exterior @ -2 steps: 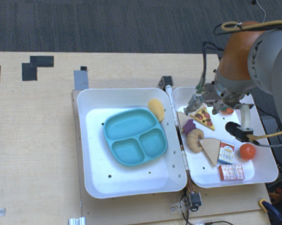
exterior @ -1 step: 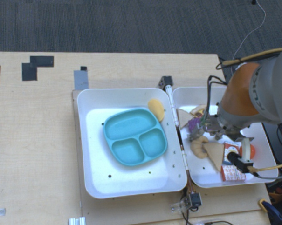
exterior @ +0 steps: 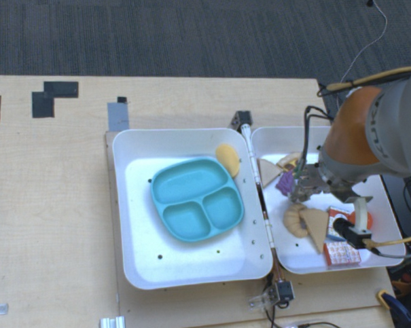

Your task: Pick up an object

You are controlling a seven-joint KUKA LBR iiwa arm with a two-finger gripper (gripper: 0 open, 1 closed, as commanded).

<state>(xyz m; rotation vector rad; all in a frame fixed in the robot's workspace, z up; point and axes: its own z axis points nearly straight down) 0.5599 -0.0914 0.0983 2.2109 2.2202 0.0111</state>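
Your hand (exterior: 303,189) sits low in the right bin (exterior: 291,258), over a purple piece (exterior: 286,183) and a tan wedge (exterior: 315,224); you cannot tell its opening. Both look light and probably soft, so pinch across the narrow middle.

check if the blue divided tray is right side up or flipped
Right side up: the blue tray in the left bin shows its three hollow compartments facing upward.
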